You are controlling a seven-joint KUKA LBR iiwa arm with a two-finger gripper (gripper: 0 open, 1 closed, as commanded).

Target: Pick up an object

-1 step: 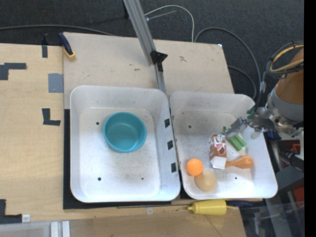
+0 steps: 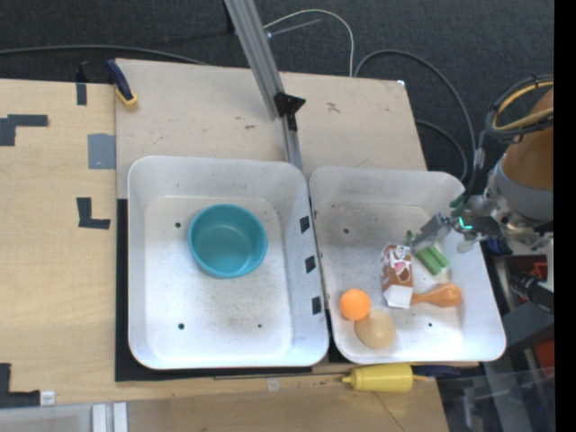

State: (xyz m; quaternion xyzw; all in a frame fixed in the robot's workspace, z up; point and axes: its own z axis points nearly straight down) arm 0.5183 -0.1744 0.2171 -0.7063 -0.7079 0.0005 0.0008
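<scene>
The right bin (image 2: 360, 196) holds several small things: an orange ball (image 2: 355, 304), a tan potato-like lump (image 2: 375, 329), a red and white carton (image 2: 397, 274), a green block (image 2: 432, 259) and an orange drumstick shape (image 2: 437, 296). The left bin (image 2: 153, 331) holds a teal bowl (image 2: 228, 239). My gripper (image 2: 435, 232) hangs over the right bin's right side, just above the green block, its fingers spread open with nothing between them. The arm (image 2: 526, 174) comes in from the right edge.
A yellow bottle (image 2: 382, 378) lies on the bench in front of the right bin. A slanted metal pole (image 2: 261, 48) stands behind the bins. Cables (image 2: 396, 57) loop across the dark floor at the back.
</scene>
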